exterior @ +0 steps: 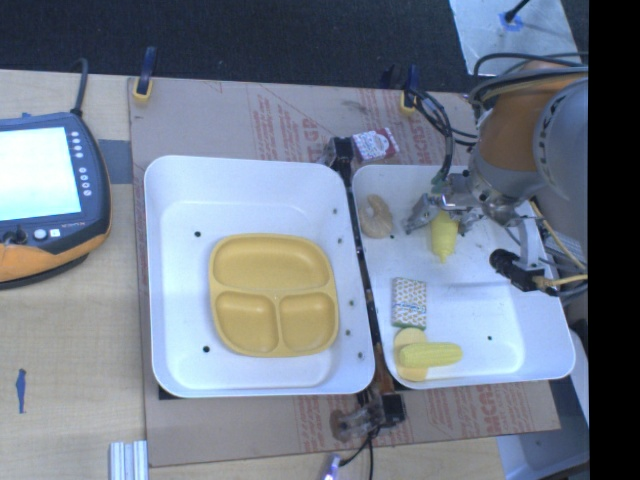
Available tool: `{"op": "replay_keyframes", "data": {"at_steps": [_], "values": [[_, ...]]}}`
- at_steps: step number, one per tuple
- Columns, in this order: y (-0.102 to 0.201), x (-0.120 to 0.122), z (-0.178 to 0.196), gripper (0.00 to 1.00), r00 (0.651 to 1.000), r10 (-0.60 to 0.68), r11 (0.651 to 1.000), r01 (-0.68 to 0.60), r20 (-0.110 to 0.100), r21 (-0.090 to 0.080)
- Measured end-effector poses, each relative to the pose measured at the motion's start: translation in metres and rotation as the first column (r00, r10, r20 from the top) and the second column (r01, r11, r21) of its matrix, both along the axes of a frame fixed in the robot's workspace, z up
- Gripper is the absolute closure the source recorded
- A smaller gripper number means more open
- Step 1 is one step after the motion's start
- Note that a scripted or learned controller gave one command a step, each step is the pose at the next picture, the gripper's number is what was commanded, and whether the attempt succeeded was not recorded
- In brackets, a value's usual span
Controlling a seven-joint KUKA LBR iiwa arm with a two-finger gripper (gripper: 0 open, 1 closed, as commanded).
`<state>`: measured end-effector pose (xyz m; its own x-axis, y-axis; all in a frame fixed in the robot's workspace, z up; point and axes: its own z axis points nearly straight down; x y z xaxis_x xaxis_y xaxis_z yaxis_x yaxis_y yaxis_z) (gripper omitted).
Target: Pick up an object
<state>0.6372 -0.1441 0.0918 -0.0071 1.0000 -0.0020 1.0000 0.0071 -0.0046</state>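
White plastic made up the two shallow bins sitting side by side on the cardboard-covered surface (250, 118). The left bin (175, 268) carried a yellow divided plate (272, 294), lying flat near its middle. The right bin (500, 318) held the smaller things: a corn cob (432, 354) resting against a pale round piece at the near wall, a patterned little packet (409, 301) just above them, and a tan shell-like lump (377, 216) near the far left corner. The grey arm with its orange band (520, 128) leaned in from the right, and its gripper (443, 230) hung over the far part of that bin, fingers (424, 211) pinching a small yellow object (443, 238) that pointed downward between them.
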Motion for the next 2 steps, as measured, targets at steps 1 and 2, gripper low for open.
{"op": "replay_keyframes", "data": {"at_steps": [1,2], "values": [[-0.023,-0.002,0.000,0.00,1.000,-0.003,1.000,0.003,0.003,-0.001],[0.019,-0.005,0.000,0.00,1.000,0.000,1.000,0.000,-0.001,0.001]]}}
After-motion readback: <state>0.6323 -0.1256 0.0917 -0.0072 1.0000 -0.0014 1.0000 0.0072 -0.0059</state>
